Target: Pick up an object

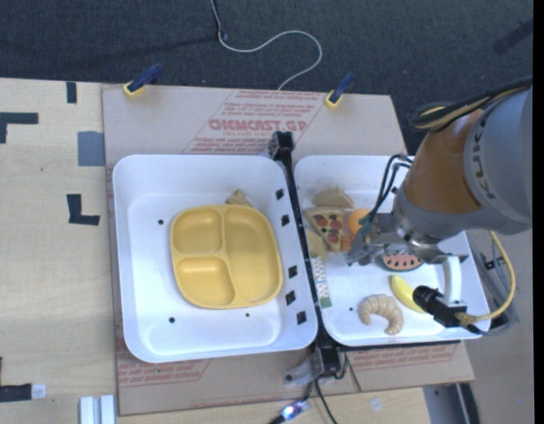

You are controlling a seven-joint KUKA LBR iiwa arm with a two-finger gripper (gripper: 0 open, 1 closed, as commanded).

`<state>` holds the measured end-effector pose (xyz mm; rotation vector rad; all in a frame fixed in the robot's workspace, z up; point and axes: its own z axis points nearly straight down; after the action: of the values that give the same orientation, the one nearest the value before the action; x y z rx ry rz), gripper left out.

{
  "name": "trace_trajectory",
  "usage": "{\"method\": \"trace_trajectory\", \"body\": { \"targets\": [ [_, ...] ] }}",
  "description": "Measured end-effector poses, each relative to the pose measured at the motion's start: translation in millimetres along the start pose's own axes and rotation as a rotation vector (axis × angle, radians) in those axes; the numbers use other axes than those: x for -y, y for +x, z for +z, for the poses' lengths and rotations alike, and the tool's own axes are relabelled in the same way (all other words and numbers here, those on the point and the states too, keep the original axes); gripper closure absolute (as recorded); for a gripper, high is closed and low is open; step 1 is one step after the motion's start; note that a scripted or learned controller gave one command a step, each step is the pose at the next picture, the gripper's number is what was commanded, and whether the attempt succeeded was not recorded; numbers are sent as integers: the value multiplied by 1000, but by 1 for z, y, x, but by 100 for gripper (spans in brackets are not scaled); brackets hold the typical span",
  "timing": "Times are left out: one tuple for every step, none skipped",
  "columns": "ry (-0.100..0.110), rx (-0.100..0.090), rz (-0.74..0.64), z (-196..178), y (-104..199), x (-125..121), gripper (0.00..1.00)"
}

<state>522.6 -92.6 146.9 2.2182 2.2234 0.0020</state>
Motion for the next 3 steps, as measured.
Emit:
{"method": "trace_trajectory", "body": {
  "targets": [
    [0, 0, 1, -45, 2, 6, 100],
    [0, 1, 1, -79, 3, 5, 100],
    [3, -2, -5, -88, 59, 6, 100]
  ]
}}
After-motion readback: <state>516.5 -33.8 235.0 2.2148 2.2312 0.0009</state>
